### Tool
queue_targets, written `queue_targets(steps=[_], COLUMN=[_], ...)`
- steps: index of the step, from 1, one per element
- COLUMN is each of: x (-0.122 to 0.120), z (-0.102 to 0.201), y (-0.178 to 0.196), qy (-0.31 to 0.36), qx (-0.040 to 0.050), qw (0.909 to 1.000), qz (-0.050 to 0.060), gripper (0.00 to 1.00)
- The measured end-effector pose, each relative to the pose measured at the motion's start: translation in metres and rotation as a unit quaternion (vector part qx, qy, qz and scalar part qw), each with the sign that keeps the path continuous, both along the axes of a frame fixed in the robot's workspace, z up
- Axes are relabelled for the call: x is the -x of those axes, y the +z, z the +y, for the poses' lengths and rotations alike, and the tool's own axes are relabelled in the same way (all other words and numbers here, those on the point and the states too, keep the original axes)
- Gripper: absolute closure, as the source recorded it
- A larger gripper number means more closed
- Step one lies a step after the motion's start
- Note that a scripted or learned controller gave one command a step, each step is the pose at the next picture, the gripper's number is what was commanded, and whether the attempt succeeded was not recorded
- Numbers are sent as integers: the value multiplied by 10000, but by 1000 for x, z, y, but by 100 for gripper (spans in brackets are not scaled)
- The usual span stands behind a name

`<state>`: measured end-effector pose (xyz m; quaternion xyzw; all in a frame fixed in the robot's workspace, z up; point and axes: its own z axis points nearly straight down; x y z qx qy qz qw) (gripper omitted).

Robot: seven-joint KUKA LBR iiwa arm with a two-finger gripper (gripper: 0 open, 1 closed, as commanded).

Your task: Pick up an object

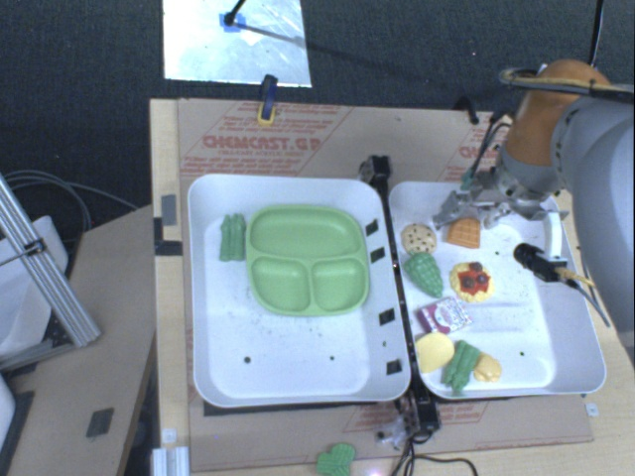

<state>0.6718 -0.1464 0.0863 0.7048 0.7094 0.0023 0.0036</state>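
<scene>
From my station I see the arm reaching in from the right of the frame. The gripper (466,209) sits low over the upper part of the right bin (575,335). It is right at the top edge of an orange waffle-like piece (463,233), and I judge that piece to be the target. From this slant I cannot tell whether the gripper is spread or closed. I see nothing clamped in it, and the orange piece looks to be lying on the bin floor.

A cookie (418,237) lies just beside the orange piece, toward the middle of the frame. A green leafy toy (425,274) and a yellow disc with red on it (473,280) lie near it on the lower side. Further down are a purple and white packet (444,315), a yellow lump (434,351) and a green bundle (460,364). The left bin (208,296) holds a green divided plate (306,259) and a small green bean bundle (232,237). Both are well apart from the action.

I read this as the approach or grasp stage, with nothing lifted. The next move needs the gripper centred over the orange piece rather than on its upper edge. It should then close firmly and rise straight up. The piece looks flat and low, so I expect a shallow grip could slip off. The cookie is close enough to get nudged or caught alongside.
</scene>
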Motion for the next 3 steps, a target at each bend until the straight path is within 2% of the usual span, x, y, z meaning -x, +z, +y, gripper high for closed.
queue_targets(steps=[1,2,3], x=[0,1,31], z=[-1,0,-3], y=[12,12,-2], qy=[5,16,-28], qx=[8,7,-6], qw=[10000,10000,10000], qz=[-12,-5,47], gripper=[100,0,0])
